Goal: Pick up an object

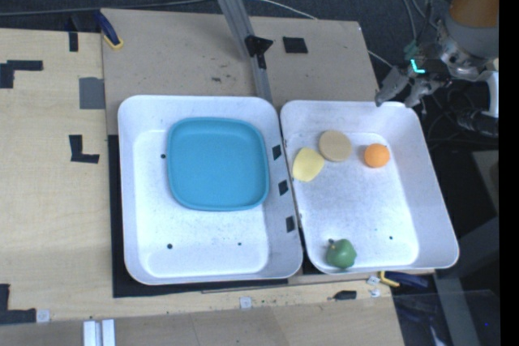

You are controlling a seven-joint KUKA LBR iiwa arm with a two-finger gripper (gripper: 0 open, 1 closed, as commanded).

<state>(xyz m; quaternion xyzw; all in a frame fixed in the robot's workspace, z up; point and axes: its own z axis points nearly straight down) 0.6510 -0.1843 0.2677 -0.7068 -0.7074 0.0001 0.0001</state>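
The right bin holds a pale yellow piece, a tan round disc, a small orange ball and a green pepper-like object near its front edge. My gripper hangs at the bin's far right corner, above and behind the orange ball, with nothing between its fingers. The fingers look spread, though they are small and dark against the background.
The left bin carries a blue square plate. A slanted metal post rises behind the bins. Cables lie on the dark floor at the back right. Wooden bench surface lies to the left.
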